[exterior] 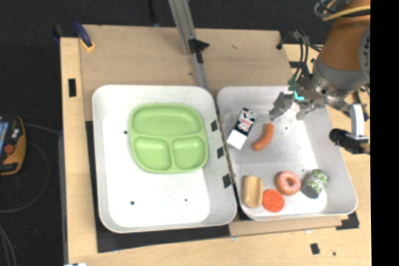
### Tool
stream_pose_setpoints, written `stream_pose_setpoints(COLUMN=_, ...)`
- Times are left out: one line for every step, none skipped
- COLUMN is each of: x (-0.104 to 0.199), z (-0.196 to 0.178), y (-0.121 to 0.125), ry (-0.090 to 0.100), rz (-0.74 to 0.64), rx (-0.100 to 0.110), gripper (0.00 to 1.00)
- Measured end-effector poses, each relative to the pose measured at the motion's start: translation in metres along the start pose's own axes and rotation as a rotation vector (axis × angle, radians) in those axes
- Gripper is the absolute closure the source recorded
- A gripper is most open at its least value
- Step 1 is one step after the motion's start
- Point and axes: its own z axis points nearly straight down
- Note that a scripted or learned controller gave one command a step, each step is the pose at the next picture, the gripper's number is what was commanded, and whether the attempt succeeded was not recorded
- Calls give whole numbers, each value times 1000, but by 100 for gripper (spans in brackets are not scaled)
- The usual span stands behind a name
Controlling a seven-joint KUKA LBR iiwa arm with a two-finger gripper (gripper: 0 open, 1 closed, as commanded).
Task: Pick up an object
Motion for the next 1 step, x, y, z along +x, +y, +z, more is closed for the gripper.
stream_pose_setpoints(x=0, z=-1, y=1, ry=0, rz=0, rx=-3, gripper=0)
